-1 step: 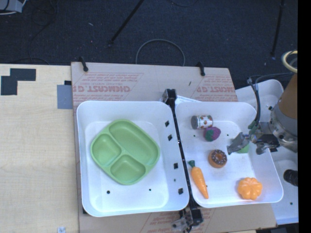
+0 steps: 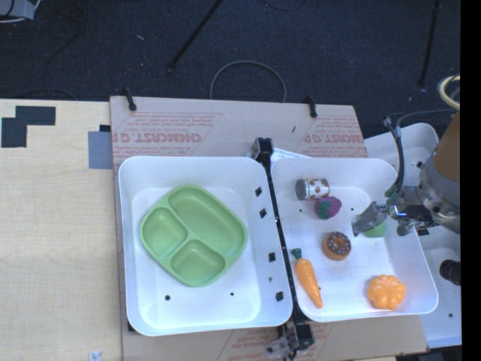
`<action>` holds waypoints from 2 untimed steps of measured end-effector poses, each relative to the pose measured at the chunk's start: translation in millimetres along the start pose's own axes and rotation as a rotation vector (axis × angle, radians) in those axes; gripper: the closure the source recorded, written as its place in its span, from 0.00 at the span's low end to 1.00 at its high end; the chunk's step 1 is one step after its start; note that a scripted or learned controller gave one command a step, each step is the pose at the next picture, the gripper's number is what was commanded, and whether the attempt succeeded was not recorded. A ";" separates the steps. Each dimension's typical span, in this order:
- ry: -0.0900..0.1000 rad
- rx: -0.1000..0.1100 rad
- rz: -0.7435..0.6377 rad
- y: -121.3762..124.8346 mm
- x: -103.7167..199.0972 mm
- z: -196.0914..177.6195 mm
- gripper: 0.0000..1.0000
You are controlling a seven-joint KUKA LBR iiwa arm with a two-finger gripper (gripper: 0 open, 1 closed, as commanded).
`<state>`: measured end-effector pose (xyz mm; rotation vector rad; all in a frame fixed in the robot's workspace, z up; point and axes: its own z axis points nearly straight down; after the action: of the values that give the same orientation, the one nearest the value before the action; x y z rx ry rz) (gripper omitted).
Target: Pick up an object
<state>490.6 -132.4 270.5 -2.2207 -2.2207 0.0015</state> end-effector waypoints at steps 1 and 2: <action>0.002 0.007 0.000 -8.3 -6.3 54.9 0.00; 0.003 0.007 0.001 -5.2 -14.7 105.9 0.00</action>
<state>485.2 -147.1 164.6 -2.2167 -2.2154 0.0060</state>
